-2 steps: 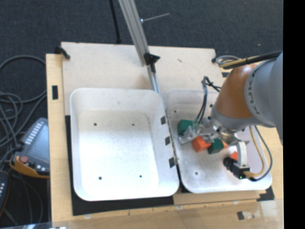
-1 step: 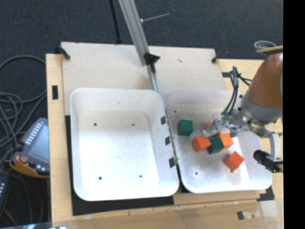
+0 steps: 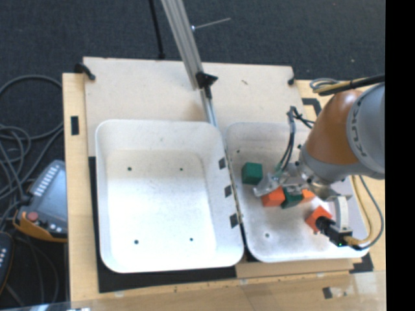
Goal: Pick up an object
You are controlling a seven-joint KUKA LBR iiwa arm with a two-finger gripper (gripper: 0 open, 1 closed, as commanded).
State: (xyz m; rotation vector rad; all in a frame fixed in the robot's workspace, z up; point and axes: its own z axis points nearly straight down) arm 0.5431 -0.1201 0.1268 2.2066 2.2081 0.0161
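My gripper (image 3: pixel 283 192) is down in the right bin (image 3: pixel 272 245), hanging from the grey arm with the orange band (image 3: pixel 331 131). It sits directly over an orange block (image 3: pixel 272 198) and a dark green block (image 3: pixel 294 199), which lie side by side and partly under it. A lighter green block (image 3: pixel 252 172) lies just to its upper left, apart from it. Another orange block (image 3: pixel 317 218) rests to the lower right, near the bin's right wall. Whether anything is gripped is hidden by the wrist.
The left bin (image 3: pixel 162 193) adjoins the right one along a shared rim with black clips (image 3: pixel 228 190). A slanted aluminium post (image 3: pixel 185 37) rises behind the bins. Cables (image 3: pixel 292 138) hang off the wrist, and a pendant lies left of the bench.
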